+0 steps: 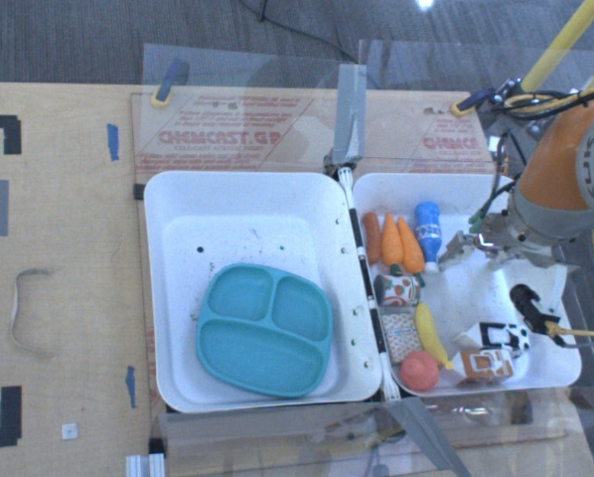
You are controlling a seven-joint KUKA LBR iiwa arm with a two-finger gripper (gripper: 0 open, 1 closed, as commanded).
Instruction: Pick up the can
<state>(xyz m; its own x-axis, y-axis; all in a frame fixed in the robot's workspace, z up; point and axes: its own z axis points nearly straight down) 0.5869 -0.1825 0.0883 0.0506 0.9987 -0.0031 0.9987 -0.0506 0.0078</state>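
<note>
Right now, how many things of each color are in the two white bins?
Teal: 1, the divided plate
Orange: 2, the carrots
Blue: 1, the bottle
Yellow: 1, the banana
Red: 1, the ball
Mixed colors: 4, the can, a speckled block, a carton, a black-and-white toy
Total: 10

One fixed camera hangs above the bench (59,217), looking down at a slant (far enough back to take in both bins whole), left bin (168,207) and right bin (565,366) side by side, the arm (560,167) entering from the right.
</note>
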